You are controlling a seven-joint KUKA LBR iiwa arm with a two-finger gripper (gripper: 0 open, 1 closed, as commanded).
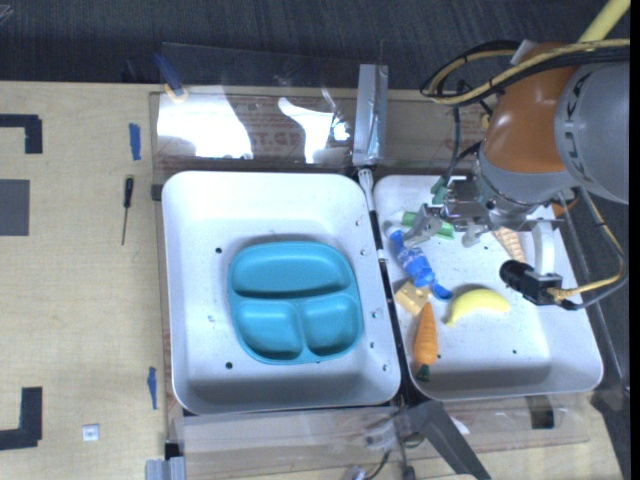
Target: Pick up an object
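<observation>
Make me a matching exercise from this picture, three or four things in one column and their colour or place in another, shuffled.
Things:
1. divided tray
2. banana
3. carrot
4. bottle

Descriptions:
A. yellow, lying in the right bin
B. teal, alone in the left bin
C. orange, near the right bin's front left corner
D. blue, beside the right bin's left wall

Pairs: 1-B, 2-A, 3-C, 4-D
</observation>
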